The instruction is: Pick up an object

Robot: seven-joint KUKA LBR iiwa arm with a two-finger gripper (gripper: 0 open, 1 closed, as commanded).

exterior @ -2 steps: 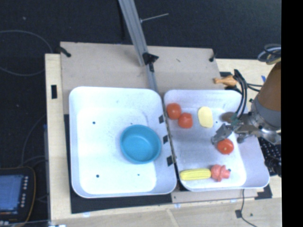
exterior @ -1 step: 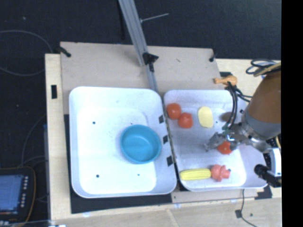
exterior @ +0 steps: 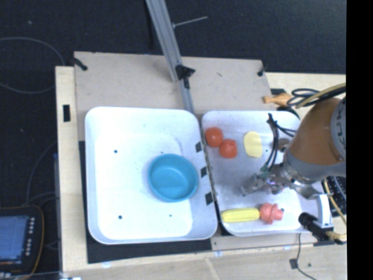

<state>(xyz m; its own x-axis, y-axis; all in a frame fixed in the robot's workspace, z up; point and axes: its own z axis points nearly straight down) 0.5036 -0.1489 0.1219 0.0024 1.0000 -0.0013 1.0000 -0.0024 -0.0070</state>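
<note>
Arm: grey, orange band [exterior: 315,134], in from the right over the right bin [exterior: 233,121].
Gripper [exterior: 256,185]: low over the right bin's middle floor; finger spread too blurred to tell; nothing seen held.
Right bin contents: two red balls [exterior: 214,136] and [exterior: 228,149] near its left wall; yellow piece [exterior: 253,144] just right of them; corn cob [exterior: 240,216] along the near rim, pink-red toy [exterior: 270,213] just beside it.
Open room, right bin: bare floor between gripper and left wall.
Left bin [exterior: 105,156]: blue bowl [exterior: 172,177] right of centre, upright; wide bare floor around it.
Edges: the bins meet at black clips [exterior: 204,172].
Surface: pale board bench [exterior: 128,80]; slanted metal rail [exterior: 166,34] at the far side.
Room: dark floor; screen [exterior: 16,241] lower left.
</note>
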